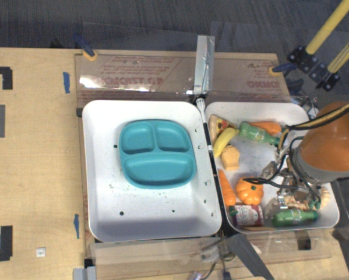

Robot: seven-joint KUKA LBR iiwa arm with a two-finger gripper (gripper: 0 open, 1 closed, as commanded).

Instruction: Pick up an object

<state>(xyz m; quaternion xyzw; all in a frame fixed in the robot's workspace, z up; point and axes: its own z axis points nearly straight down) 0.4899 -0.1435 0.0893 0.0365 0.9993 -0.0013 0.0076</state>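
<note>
The right bin (261,111) holds several toy foods: a yellow banana (224,140), a green bottle (257,134), an orange carrot (268,126) by the far wall, a tan chunk (231,156), a small orange pumpkin (249,192), a long carrot (226,192), a red-labelled can (247,215) and a green bottle (294,216) at the near wall. My gripper (286,184) is low inside this bin at its right side, just right of the pumpkin and above the near green bottle. Cables and the wrist hide what lies under it.
The left bin (98,174) carries a teal divided plate (157,153). A metal divider post (203,63) stands behind the gap between the bins. The orange band of the arm (331,147) hangs over the right bin's right edge. Yellow rods (331,19) cross the far right corner.
</note>
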